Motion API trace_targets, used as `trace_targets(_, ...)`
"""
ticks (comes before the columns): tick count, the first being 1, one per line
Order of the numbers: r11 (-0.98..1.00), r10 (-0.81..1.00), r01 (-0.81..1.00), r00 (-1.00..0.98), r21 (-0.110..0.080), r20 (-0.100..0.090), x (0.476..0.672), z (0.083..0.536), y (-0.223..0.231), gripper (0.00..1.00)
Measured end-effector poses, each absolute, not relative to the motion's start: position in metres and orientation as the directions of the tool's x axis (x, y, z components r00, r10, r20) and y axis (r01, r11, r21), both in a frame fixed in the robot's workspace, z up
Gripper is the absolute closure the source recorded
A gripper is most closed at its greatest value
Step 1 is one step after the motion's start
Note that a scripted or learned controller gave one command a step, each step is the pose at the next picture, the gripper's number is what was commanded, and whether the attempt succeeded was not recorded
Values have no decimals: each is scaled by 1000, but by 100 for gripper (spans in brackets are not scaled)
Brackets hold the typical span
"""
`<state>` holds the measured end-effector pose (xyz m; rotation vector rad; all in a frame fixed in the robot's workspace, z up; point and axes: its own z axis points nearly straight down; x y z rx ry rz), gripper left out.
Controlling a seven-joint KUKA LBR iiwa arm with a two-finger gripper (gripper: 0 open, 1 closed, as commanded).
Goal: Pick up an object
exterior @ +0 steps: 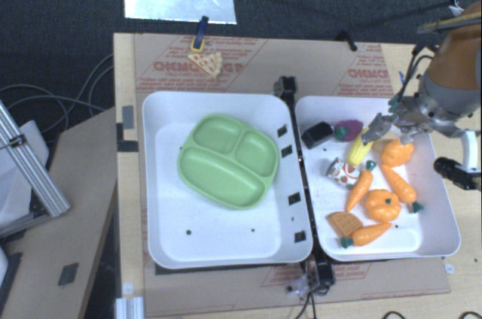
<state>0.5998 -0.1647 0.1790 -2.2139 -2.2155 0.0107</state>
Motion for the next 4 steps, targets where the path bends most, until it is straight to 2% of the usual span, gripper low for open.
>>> trace_targets(1, 4, 1000, 1000, -4, 1, 0, 603, 187, -164, 0)
trace_targets(2, 6, 1000, 1000, -6, 2, 0, 611, 130, -161, 0)
trace_targets(3, 11, 1000, 1000, -11, 11, 12, 617, 89, -153, 0)
trace_targets(4, 6, 1000, 1000, -6, 5, 0, 613, 96, -160, 100)
